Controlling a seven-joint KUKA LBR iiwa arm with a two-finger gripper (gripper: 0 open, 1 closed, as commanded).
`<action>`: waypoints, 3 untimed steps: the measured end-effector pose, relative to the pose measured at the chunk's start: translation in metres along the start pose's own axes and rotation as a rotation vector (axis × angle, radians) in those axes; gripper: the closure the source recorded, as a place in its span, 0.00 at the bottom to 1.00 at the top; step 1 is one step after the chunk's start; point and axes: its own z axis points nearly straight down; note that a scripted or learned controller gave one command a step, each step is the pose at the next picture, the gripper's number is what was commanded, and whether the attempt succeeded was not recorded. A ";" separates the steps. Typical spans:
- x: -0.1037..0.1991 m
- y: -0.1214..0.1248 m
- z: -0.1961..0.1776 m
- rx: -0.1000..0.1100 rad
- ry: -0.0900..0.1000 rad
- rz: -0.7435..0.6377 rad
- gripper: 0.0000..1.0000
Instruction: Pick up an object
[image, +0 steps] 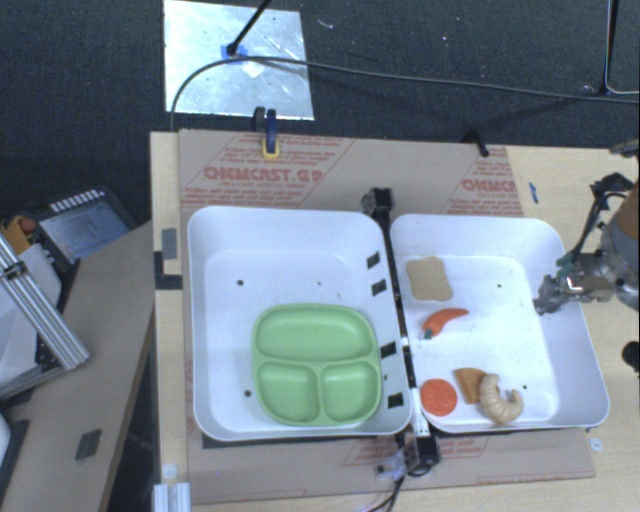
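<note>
My claw (553, 296) is hovering at the right bin's (560, 245) right rim; its grip I cannot tell. Inside are lying a tan slice (429, 278), orange pepper (444, 320), red disc (438, 397) and beige shrimp (500, 398). A green tray (316, 363) is occupying the left bin (225, 240).

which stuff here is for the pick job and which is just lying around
For the job: tan slice, orange-red pepper, red disc, beige curled piece, right bin, hand.

Lying about: green divided plate, left bin, yellow clamp.
</note>
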 end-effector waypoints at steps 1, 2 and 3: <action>0.057 0.017 0.008 0.003 0.003 -0.006 1.00; 0.116 0.040 0.011 0.001 0.003 -0.006 1.00; 0.162 0.064 0.000 0.000 0.003 -0.005 1.00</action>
